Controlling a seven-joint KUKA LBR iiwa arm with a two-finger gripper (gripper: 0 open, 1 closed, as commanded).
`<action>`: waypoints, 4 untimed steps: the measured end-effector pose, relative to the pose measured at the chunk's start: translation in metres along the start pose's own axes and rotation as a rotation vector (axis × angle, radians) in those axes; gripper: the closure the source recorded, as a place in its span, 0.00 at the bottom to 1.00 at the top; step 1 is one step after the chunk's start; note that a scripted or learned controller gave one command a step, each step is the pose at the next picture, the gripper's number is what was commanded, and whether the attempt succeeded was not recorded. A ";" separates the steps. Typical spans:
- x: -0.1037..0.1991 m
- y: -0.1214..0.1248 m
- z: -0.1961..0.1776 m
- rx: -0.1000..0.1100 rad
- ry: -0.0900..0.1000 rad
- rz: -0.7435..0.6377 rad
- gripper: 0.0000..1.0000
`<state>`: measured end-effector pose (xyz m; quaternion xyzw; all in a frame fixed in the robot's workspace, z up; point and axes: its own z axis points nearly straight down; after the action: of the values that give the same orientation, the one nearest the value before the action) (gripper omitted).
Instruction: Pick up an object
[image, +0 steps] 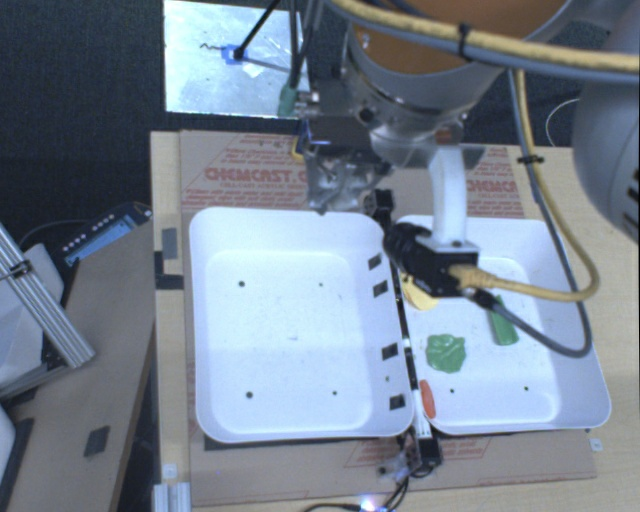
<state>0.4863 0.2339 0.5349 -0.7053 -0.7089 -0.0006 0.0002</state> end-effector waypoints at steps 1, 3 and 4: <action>0.000 0.000 0.000 0.000 0.000 -0.001 1.00; 0.000 0.000 0.000 0.000 0.000 -0.001 1.00; 0.000 0.000 0.000 0.000 0.000 -0.001 1.00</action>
<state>0.4864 0.2342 0.5348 -0.7050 -0.7093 -0.0006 0.0000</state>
